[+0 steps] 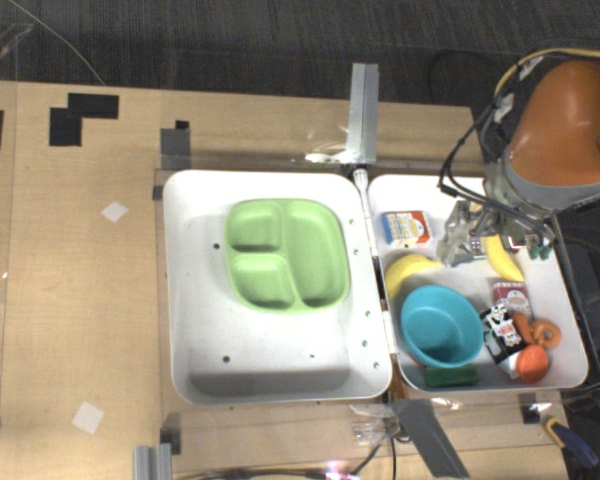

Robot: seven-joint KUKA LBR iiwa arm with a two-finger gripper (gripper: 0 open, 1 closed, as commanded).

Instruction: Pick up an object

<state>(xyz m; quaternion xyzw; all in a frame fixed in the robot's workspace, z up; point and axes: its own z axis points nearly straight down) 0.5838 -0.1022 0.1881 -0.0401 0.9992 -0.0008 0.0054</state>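
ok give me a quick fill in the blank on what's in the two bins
1. The green tray has ___ compartments.
2. The tray lies in the ___ bin.
3. The blue bowl sits in the ___ bin.
4. The end effector hangs beside a yellow ___.

Missing words: three; left; right; banana

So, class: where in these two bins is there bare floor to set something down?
Left bin: bare floor all round the green tray, widest along its near wall. Right bin: crowded by the teal bowl, banana and carton.

Single fixed camera above bench (70,298) — slanted downward view, both bins whole, arm (565,128) entering right.
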